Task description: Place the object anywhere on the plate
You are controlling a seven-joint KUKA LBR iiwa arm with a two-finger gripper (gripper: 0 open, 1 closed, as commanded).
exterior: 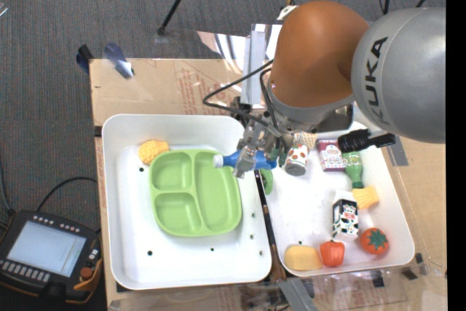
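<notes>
Green three-compartment plastic plate (195, 191) lay in the left white bin (127, 258); at its upper right rim, the pincer (247, 160) gripped a blue-and-white bottle-shaped object (231, 161).

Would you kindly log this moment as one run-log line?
gripper: above the bins' divider, holding blue bottle | blue bottle: over right rim of green plate | yellow corn: left bin, beside plate

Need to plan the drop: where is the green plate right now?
The green plate lies in the left bin, beside the yellow corn at its upper-left corner, with the gripper at its upper-right edge.
</notes>
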